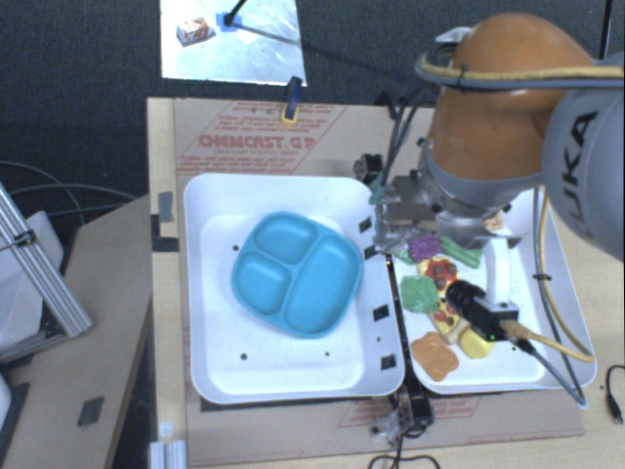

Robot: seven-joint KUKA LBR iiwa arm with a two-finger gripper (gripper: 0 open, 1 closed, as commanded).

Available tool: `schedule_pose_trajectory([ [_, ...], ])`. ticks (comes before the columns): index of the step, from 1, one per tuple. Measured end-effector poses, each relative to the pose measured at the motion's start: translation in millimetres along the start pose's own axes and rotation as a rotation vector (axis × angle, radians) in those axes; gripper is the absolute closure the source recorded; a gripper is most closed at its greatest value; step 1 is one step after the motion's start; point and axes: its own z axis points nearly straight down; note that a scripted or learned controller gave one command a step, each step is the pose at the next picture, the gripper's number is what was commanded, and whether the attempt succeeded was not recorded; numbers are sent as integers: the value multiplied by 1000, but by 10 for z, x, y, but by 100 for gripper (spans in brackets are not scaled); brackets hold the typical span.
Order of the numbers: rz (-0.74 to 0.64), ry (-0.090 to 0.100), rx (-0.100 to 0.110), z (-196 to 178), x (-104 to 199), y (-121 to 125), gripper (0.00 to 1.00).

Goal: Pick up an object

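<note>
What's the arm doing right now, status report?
Gripper low over right bin, nothing seen held. Toy food pile beneath, crowded. Blue plate alone in left bin.

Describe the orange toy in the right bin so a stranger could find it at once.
Start at the right bin, the one crowded with small toys. Go to its near left corner: the orange toy lies there, flat and lobed, just left of a yellow piece and below the green one.

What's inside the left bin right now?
The left bin holds one blue divided plate lying flat. Whatever sits beneath the plate is covered, and the arm hides that bin's top-right corner.
</note>
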Motion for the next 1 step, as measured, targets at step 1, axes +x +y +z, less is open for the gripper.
schedule_pose_trajectory([
  [1, -6, 0, -1, -105, 2, 7, 100],
])
